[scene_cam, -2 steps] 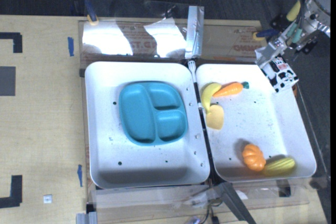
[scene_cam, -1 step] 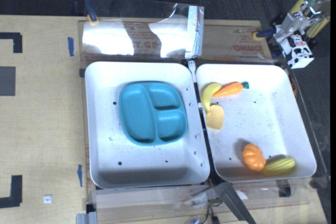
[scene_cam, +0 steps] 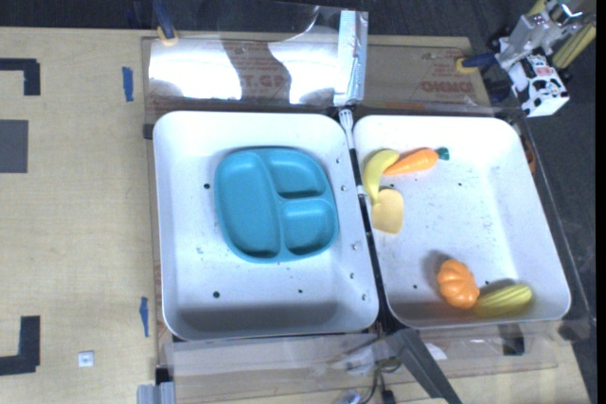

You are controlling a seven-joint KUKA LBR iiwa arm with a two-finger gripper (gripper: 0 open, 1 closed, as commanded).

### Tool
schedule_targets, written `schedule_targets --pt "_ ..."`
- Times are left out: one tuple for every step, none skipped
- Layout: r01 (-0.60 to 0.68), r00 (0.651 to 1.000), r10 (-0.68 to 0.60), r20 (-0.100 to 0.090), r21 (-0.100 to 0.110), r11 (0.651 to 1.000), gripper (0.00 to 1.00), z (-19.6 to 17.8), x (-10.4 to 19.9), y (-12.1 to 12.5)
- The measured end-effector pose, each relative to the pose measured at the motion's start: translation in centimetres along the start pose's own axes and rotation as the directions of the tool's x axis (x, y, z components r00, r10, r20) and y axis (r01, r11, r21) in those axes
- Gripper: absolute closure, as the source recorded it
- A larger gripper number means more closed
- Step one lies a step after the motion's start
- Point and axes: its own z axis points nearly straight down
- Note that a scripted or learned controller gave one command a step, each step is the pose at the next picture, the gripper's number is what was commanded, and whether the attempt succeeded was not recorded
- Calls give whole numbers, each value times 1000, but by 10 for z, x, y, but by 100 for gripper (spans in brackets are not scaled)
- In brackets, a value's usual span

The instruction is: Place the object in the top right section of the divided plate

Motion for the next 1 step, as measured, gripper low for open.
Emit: schedule_targets --pt "208 978 -208 -5 5 978 100 13 -56 27"
